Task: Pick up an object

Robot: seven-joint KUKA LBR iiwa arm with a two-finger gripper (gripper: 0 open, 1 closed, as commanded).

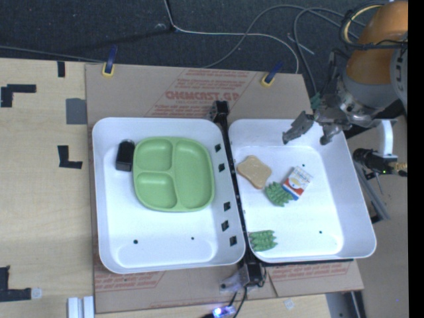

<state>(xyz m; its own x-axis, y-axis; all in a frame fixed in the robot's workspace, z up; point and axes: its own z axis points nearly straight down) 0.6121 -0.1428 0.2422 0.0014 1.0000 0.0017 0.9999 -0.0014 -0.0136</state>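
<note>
End effector (309, 131) spread, bread (254, 171) lying diagonal

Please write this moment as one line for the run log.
end effector: open, holding nothing, over right bin far edge | bread slice: in right bin, untouched | green tray: left bin

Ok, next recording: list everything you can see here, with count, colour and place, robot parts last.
white bins: two, white, side by side on the bench.
divided plate: one, light green, three compartments, in the left bin.
black block: one, black, left bin, against the plate's left edge.
bread slice: one, tan, right bin, near its left wall.
small packet: one, white with red and blue, right bin, centre.
leafy green piece: one, green, touching the packet's left side.
green pods: one bunch, green, right bin's front left corner.
clamps: two, yellow and blue, on the cardboard's far edge.
arm: one, grey and orange, from the right.
gripper: one, open, over the right bin's far edge, holding nothing.
</note>
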